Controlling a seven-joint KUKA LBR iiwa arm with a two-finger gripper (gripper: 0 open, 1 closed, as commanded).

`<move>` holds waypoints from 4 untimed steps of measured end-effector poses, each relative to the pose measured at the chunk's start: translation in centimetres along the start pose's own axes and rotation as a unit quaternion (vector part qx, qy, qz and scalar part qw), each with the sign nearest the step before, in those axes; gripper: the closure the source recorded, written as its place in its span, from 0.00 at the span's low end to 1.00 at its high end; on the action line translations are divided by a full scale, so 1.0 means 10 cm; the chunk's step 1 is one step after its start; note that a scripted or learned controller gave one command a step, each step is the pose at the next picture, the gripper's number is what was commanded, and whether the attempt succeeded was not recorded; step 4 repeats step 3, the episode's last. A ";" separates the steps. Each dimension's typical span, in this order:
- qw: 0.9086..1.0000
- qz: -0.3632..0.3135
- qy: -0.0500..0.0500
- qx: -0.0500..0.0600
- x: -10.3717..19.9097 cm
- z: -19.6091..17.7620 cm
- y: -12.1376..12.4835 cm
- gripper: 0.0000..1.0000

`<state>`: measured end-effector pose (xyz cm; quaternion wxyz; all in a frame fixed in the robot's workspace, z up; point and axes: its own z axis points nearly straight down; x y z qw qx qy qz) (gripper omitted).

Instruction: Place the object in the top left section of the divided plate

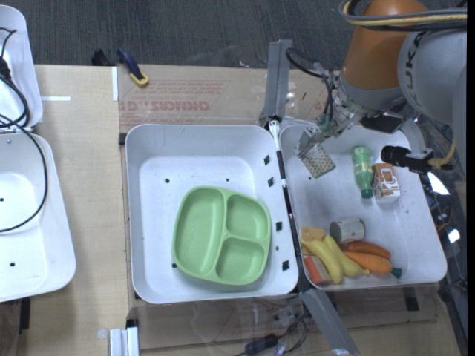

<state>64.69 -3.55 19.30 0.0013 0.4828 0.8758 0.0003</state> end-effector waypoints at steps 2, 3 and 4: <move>0.997 -0.078 0.001 0.002 1.76 -0.07 -0.37 1.00; 0.997 -0.077 0.001 0.002 1.76 -0.07 -0.37 0.00; 0.997 -0.077 0.001 0.002 1.76 -0.07 -0.37 0.00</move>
